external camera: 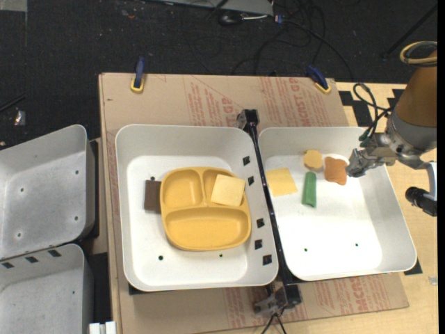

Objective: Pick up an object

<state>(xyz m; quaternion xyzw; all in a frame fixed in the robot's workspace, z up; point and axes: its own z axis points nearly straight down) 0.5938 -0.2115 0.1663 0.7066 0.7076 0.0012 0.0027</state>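
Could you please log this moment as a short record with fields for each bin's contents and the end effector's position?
left bin: yellow divided plate with a pale yellow square in its upper right compartment; brown block touching the plate's left edge
right bin: yellow slice, green stick, small yellow round piece, orange piece
end effector: beside the orange piece, on its right

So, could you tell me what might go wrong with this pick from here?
1. The gripper sits right beside the orange block, which lies close to the round yellow piece; closing in could nudge one or both instead of grasping.
2. The green block is also nearby and may get pushed aside.
3. The arm works close to the right bin's far wall, so an object could be shoved against it.
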